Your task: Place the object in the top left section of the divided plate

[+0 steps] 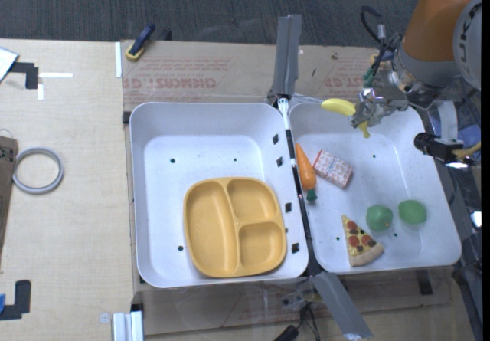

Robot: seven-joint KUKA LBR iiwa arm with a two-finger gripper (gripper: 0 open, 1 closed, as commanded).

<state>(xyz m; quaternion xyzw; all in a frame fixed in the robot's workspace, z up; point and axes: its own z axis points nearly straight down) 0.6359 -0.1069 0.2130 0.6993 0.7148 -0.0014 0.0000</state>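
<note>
Toward the frame's upper right, we saw the gripper (363, 119) beside the small yellow toy banana (338, 106), presumably for picking; finger opening unclear. Our yellow divided plate (234, 226) waited lower centre.

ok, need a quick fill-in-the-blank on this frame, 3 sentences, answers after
1. The yellow divided plate sits in the ____ bin.
2. The carrot lies along the ____ edge of the right bin.
3. The gripper hovers right next to the yellow ____, at that bin's far edge.

Missing words: left; left; banana
</note>
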